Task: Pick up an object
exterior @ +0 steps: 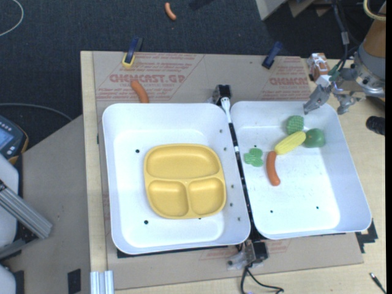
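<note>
From the overhead camera view, you see the gripper [329, 98] hanging at the far right corner of the right bin [343, 207], fingers spread and nothing between them, so it's released and empty. Just below it in that bin sits your cluster of candidates: a green leafy piece [294, 124], a yellow corn cob [290, 143] and a green pepper [315, 138], all touching or nearly so. A little further left lie an orange carrot [272, 168] and a small green broccoli [253, 157], close together but apart from the cluster. Over in the left bin [122, 176] there's a yellow divided plate [184, 179], well away from the gripper. On the table [184, 75] beyond the bins lies a stray orange sausage [139, 91]. Here's your risk, as I judge it: the corn, pepper and leafy piece are packed tight, so a descent there could land a finger on top of one and nudge the others aside, or close on an edge and slip. Watch the bin wall too, as it's right beside the gripper.
</note>
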Controlling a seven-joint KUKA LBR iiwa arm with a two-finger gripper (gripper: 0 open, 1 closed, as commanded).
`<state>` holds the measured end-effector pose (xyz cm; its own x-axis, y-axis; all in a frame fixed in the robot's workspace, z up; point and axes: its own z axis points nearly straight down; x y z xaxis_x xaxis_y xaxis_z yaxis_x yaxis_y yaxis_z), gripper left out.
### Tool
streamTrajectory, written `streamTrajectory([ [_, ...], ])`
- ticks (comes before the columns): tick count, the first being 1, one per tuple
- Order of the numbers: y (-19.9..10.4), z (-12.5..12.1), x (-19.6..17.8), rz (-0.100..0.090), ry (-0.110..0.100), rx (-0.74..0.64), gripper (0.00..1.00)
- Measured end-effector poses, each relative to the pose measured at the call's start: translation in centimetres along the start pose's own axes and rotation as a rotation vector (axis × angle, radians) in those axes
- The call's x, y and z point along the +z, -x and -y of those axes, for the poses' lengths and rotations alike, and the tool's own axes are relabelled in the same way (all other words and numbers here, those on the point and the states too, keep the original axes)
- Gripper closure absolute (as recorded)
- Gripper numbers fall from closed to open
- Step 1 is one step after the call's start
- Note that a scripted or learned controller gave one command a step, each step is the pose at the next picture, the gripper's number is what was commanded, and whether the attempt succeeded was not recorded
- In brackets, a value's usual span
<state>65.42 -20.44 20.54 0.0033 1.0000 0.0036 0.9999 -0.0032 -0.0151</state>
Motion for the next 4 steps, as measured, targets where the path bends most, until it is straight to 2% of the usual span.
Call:
streamTrajectory([
  [1, -0.1, -0.3, -1.0, 0.004, 0.015, -0.003, 0.0],
  [2, -0.8, 0.0, 3.7, 0.002, 0.01, -0.004, 0.0],
  [3, -0.6, 0.1, 10.1, 0.002, 0.007, -0.003, 0.0],
  [4, -0.6, 0.1, 12.2, 0.003, 0.011, -0.005, 0.0],
])
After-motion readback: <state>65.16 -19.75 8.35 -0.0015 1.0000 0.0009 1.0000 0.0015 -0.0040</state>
